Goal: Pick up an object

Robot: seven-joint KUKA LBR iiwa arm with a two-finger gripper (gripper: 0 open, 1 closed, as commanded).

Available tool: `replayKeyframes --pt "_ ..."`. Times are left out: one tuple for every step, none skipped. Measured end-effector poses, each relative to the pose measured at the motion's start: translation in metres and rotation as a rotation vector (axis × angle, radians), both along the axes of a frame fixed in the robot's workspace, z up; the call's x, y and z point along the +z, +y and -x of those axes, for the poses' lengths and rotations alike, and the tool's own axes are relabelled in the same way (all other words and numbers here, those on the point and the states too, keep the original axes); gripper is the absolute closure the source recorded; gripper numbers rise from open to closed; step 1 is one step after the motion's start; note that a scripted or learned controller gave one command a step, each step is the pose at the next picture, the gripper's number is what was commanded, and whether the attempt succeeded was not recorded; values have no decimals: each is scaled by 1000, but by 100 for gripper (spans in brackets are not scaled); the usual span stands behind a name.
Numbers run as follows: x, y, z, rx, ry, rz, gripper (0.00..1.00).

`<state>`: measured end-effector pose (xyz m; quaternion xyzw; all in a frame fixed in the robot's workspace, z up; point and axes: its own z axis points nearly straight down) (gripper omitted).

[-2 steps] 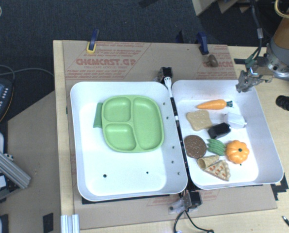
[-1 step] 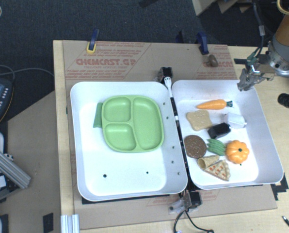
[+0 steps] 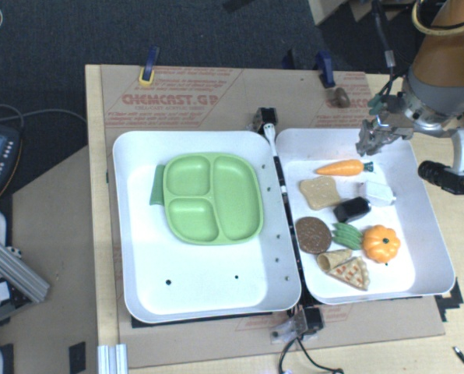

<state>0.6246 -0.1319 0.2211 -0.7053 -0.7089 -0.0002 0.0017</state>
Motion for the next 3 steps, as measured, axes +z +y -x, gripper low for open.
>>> replayKeyframes --pt "-2 46 -2 0 -1 1 100" --pt "-6 94 10 0 1 0 100" --pt "15 121 9 -1 -6 2 100"
